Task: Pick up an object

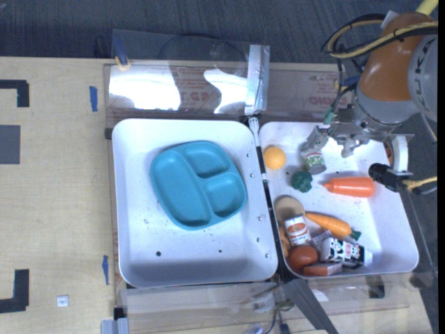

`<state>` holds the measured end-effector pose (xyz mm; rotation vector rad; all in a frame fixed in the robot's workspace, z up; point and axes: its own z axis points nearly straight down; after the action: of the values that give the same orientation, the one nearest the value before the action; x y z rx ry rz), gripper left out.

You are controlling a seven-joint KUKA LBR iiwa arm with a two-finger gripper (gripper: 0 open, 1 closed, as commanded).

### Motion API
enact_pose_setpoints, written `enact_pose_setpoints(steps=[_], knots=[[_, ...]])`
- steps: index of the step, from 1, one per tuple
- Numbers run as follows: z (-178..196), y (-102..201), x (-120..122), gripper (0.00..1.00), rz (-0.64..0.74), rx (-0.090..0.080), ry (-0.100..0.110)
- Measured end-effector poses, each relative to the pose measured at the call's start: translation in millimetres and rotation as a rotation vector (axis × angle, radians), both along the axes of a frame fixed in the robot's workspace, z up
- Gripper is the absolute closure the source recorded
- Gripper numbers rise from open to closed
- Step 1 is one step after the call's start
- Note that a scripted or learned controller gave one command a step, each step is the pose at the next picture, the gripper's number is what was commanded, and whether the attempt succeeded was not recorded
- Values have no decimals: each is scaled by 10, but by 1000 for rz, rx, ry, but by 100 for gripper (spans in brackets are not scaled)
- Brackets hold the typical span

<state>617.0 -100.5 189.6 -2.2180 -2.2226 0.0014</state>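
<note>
My gripper (334, 140) hangs over the back of the right bin (396, 232), its fingers spread open with nothing between them. Its left finger (313, 140) is just above a small green-labelled can (314, 162). In front of the gripper lie a green broccoli piece (301, 181) and an orange-red bottle (350, 186). An orange ball (274, 157) sits at the bin's back left. Toward the front are a carrot (329, 223), a red-labelled can (297, 229), a red tomato (302, 257) and a cow-patterned carton (345, 251).
The left bin (139, 242) holds a blue divided plate (199, 183). A ridge (263, 186) separates the two bins. Clear plastic panels (181, 89) stand behind the left bin. Yellow and black cables (354, 33) loop over the arm at the upper right.
</note>
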Motion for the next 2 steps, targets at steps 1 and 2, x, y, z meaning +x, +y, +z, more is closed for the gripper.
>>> enact_pose_setpoints(steps=[1, 2], knots=[[92, 410, -376, 0, 181, 1, 0], [-1018, -438, -280, 0, 57, -3, -9]])
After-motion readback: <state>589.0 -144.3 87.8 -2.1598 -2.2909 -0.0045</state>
